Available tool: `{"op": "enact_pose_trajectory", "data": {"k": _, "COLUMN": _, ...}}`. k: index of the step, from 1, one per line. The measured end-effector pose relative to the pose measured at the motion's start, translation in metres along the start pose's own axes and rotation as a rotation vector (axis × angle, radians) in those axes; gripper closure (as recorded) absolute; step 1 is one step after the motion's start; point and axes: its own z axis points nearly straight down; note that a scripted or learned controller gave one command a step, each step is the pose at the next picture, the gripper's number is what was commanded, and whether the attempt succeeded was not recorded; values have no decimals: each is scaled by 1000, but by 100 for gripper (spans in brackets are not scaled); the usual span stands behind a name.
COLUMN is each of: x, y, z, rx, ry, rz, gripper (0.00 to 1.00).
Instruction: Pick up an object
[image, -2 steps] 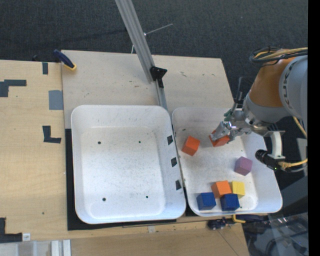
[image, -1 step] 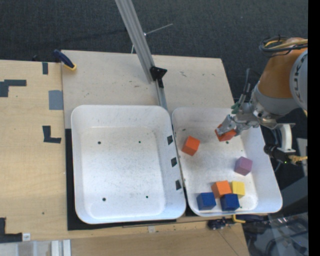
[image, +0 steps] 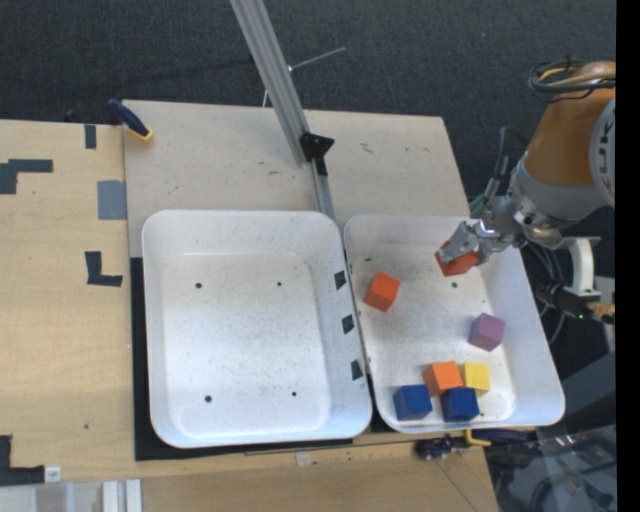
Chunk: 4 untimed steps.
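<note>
Two white bins (image: 160, 300) share the bench; gripper (image: 462, 252) pinches a red-orange block (image: 459, 264), light, rigid, best squeezed on flat opposite faces.

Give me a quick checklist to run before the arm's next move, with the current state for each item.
1. Something at the gripper: ok, a red block sits right at its tip.
2. Firm hold on the red block: cannot tell, the contact is too small to make out.
3. Red block raised off the right bin floor: cannot tell from this slanted view.
4. Space around the gripper: ok, the orange block and the purple block lie apart from it.
5. Other blocks settled: ok, the blue, orange and yellow ones cluster by the right bin's near edge.
6. Left bin rim free of the arm: ok.
</note>
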Motion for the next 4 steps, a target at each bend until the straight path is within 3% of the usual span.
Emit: {"op": "enact_pose_trajectory", "data": {"k": 4, "x": 217, "y": 43, "z": -25, "rx": 2, "ry": 2, "rz": -5, "gripper": 100}}
